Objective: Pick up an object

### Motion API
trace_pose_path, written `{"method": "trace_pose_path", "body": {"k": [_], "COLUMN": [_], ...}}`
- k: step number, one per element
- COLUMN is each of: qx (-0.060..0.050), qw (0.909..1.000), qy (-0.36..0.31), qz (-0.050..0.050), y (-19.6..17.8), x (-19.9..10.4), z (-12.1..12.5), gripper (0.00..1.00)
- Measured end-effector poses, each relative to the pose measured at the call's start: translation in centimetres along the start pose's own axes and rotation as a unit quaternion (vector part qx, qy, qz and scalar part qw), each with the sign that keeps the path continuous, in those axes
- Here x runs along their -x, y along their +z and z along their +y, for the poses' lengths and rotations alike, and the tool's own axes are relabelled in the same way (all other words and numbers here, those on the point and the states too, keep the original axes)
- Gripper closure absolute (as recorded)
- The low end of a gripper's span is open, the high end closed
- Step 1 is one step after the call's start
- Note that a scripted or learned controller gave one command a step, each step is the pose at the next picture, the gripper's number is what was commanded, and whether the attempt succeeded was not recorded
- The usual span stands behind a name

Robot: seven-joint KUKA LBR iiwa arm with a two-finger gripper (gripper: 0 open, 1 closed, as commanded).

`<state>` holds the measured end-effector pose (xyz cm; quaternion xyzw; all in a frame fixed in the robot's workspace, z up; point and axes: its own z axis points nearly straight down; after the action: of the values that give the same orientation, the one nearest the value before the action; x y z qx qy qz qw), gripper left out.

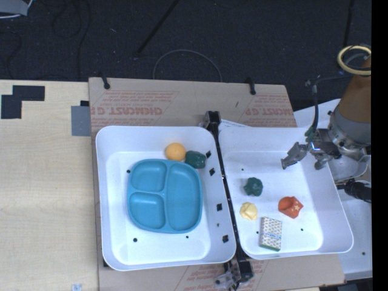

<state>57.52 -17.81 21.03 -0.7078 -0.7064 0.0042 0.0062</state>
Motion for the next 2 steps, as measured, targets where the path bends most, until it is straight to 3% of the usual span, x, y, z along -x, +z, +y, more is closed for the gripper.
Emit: {"method": "trace_pose_path", "body": {"k": [1,2], "qx": [0.007,0.003], "qw": [1.0000,1.0000], "qy": [-0.001,-0.001], "qz": [-0.001,0.000], "y": [-0.8,5.6], "x": [0.0,-0.1], "z": [0.3,0.8], "gripper": [0.00,0.00]}}
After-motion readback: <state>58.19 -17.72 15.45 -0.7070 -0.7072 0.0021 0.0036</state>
